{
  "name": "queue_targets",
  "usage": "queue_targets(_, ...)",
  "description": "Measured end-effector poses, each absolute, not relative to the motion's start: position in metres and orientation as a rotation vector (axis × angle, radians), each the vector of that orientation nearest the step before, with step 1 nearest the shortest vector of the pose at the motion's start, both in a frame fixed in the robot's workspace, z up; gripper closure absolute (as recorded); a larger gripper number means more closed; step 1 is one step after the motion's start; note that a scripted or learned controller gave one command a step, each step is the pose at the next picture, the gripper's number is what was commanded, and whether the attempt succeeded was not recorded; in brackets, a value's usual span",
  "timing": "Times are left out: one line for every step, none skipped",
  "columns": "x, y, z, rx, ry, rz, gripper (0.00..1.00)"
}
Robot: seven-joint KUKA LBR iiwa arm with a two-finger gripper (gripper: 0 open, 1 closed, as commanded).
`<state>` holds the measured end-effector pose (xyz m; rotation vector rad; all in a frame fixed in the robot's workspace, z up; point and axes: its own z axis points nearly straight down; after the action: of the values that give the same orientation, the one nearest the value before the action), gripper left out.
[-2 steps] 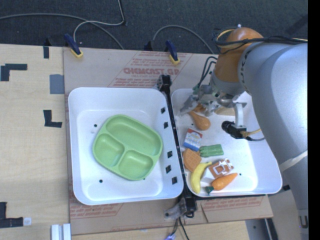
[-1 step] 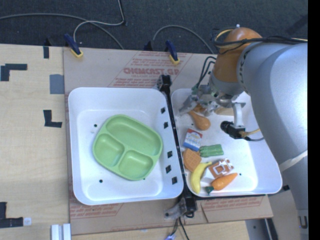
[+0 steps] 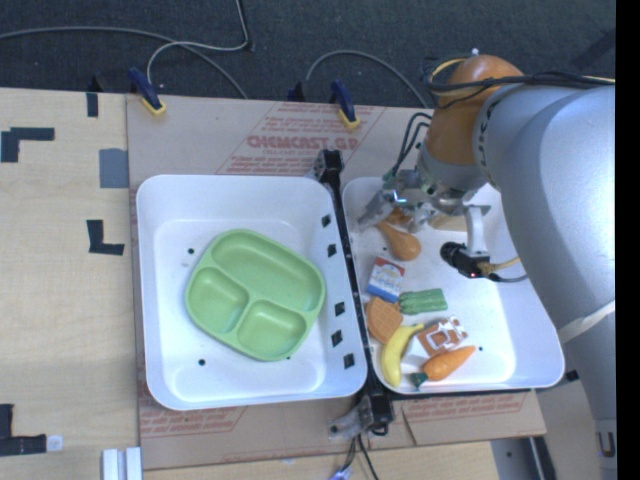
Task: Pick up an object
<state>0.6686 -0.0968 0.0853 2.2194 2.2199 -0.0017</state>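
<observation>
Red print runs across the cardboard sheet (image 3: 270, 143) under the bins, at upper centre of the frame; it seems to read "CHEMCAST", with further letters after it and a smaller line beneath, both too blurred to read. The small red-and-white packet (image 3: 440, 336) at lower right carries markings too small to read.

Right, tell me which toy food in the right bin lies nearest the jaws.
The brown pear-shaped piece, at the far end of the right bin, just beneath the gripper. The banana, carrot and the rest lie clustered toward the bin's near end.
</observation>
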Motion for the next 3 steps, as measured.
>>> queue_targets(0.6689, -0.1039, 0.0856, 2.219, 2.222, 0.0, 0.0)
queue_targets(0.6687, -0.0984, 0.0854, 2.219, 2.221, -0.001, 0.0)
queue_targets(0.6686, -0.0957, 0.0853, 2.22, 2.22, -0.002, 0.0)
